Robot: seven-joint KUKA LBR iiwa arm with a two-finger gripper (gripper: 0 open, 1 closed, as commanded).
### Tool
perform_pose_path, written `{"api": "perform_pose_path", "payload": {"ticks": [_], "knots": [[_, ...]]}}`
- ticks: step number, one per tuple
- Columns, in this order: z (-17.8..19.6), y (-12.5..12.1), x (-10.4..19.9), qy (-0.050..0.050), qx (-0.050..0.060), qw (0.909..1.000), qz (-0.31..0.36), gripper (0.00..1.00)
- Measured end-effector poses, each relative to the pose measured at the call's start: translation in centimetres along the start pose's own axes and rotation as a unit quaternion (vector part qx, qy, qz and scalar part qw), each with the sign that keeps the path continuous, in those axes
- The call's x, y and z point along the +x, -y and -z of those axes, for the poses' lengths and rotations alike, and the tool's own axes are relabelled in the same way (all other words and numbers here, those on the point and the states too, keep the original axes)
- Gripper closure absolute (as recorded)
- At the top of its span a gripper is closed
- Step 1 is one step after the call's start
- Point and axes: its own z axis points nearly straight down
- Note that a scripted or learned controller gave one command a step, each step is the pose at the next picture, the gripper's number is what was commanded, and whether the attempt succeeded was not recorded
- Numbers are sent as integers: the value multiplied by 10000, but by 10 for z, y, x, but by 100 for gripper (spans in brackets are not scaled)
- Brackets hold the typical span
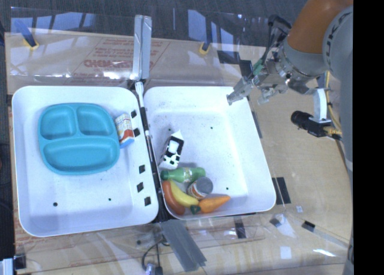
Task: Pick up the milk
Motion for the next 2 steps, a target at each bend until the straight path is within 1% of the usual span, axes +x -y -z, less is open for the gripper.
{"api": "perform_pose_path", "payload": {"ticks": [1,2], "knots": [[-81,12,73,-1,-1,9967,807,0],[-71,11,74,1,-1,9966,827,100]]}}
